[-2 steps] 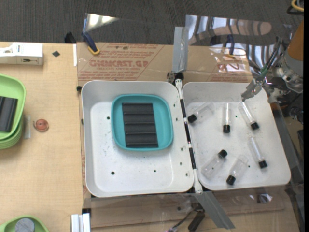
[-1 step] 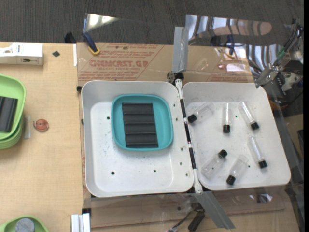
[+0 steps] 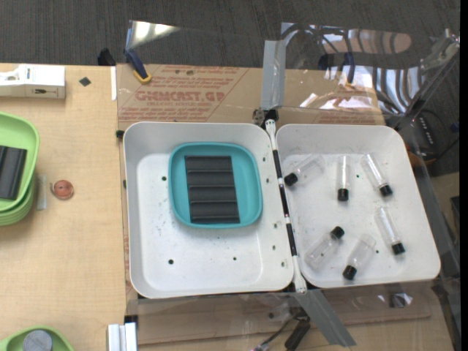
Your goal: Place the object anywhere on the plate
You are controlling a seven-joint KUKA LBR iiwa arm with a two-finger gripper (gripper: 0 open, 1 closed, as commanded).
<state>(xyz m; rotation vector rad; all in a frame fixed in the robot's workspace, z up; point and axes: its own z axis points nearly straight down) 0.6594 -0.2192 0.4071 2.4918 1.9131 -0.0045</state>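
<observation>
A teal square plate point(image 3: 179, 196) lies in the left white bin point(image 3: 150, 258), a little toward its back. A dark ribbed block point(image 3: 213, 189) rests on the plate's middle. The right white bin point(image 3: 314, 210) holds several clear vials with black caps, lying scattered on their sides. One vial point(image 3: 303, 172) lies near the divider, another vial point(image 3: 341, 178) sits at the centre back, and a third vial point(image 3: 389, 232) lies at the right. Others rest toward the front of that bin.
A green tray point(image 3: 20, 141) with a dark item sits at the left edge, with a small orange disc point(image 3: 63, 189) beside it. Printed cardboard point(image 3: 183, 93) lies behind the bins. A white box point(image 3: 33, 81) is at the far left.
</observation>
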